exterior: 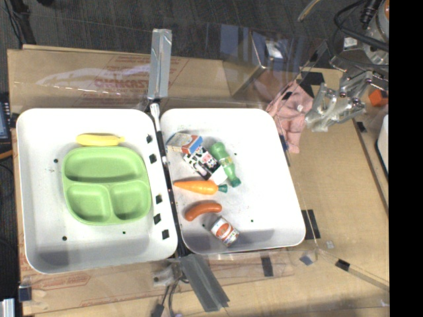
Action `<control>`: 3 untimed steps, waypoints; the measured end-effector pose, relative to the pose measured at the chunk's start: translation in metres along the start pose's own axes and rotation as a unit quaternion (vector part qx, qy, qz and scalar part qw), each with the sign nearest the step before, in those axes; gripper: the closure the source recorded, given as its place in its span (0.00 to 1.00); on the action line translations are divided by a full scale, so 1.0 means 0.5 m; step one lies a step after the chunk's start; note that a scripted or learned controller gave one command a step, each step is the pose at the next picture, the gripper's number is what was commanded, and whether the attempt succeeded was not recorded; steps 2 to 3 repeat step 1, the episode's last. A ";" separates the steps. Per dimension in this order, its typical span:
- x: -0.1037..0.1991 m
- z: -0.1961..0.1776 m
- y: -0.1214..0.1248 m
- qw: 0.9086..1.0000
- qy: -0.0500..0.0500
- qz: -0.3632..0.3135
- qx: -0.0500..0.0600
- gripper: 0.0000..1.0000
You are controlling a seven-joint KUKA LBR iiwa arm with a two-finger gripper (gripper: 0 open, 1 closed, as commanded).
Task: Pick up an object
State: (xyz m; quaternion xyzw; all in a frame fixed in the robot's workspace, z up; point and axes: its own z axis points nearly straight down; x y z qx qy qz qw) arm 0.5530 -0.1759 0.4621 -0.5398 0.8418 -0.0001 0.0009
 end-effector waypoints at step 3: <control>0.047 0.041 -0.016 0.926 -0.001 -0.377 -0.003 1.00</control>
